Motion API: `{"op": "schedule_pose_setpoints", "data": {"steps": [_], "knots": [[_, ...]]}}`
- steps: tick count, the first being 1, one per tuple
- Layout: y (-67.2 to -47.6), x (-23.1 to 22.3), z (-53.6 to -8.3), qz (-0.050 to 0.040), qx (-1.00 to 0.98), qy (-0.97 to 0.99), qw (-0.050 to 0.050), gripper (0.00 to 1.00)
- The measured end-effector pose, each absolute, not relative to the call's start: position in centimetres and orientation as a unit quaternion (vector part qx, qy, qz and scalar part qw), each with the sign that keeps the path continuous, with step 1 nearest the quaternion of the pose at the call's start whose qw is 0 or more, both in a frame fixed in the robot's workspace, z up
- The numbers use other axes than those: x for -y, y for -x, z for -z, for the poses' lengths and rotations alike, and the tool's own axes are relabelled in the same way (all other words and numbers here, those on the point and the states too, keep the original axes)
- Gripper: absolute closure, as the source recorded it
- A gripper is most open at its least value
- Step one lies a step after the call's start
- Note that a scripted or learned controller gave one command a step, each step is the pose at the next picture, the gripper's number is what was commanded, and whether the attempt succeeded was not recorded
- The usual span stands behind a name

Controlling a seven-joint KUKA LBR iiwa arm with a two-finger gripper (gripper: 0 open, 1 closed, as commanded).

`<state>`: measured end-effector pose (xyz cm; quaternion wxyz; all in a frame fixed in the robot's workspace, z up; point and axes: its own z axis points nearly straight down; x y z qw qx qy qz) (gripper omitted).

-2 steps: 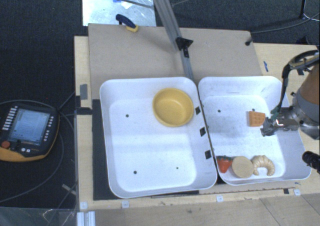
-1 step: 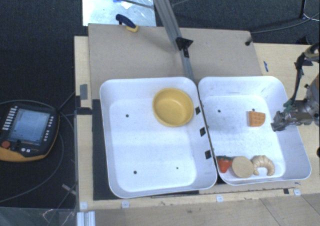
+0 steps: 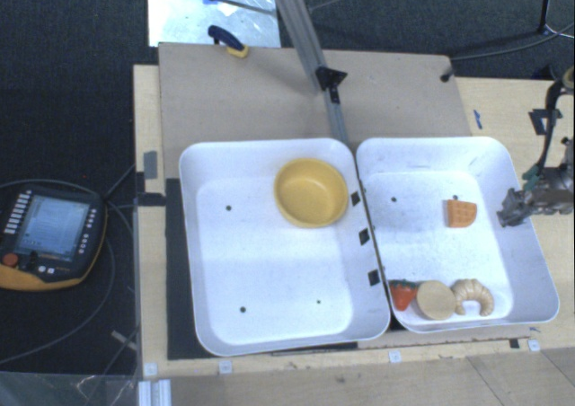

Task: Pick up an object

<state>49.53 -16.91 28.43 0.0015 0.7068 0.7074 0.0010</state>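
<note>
nearby, a yellow bowl (image 3: 311,192) sits alone in the left bin (image 3: 216,305).

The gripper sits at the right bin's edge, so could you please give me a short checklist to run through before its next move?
1. Gripper carries nothing: cannot tell, too small and blurred.
2. Gripper is over the right bin: ok, at its right rim.
3. Nearest target free-standing: ok, the orange wedge lies apart from other items.
4. Front-corner items separated: not ok, the red piece, the round tan piece and the croissant crowd together.
5. Yellow bowl upright in the left bin: ok.
</note>
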Motion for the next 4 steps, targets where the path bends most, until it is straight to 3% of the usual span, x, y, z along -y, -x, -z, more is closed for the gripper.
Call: {"op": "schedule_pose_setpoints", "data": {"steps": [3, 4], "knots": [[-52.4, 2.4, -25.2, -0.0001, -0.709, -0.706, -0.001, 1.00], [-54.4, -2.6, -23.7, 0.0000, -0.709, -0.706, -0.001, 1.00]]}}
